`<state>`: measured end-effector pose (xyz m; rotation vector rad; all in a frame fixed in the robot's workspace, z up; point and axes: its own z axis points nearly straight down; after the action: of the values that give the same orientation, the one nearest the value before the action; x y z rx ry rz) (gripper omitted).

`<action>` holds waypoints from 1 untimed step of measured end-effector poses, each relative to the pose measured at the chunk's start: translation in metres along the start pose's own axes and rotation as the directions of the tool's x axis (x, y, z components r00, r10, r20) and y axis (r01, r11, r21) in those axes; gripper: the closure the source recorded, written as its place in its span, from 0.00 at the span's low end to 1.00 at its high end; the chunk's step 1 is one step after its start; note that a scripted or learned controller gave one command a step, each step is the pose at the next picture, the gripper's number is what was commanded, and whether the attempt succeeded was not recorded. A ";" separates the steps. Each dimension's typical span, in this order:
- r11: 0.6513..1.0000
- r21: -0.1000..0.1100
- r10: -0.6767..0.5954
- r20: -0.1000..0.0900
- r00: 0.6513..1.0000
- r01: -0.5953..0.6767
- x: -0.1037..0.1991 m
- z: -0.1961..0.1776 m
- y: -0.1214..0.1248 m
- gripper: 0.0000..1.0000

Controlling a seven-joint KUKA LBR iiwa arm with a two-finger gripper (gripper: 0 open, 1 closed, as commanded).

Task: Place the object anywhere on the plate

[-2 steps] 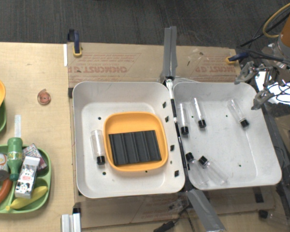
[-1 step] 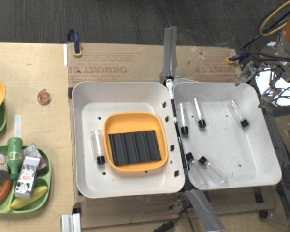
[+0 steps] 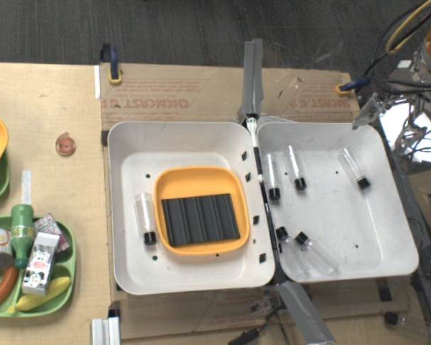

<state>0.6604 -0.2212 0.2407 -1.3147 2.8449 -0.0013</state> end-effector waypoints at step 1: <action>1.000 -0.003 0.013 -0.001 1.000 -0.013 0.012 0.054 0.015 0.00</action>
<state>0.6412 -0.2205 0.1867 -1.2976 2.8554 0.0022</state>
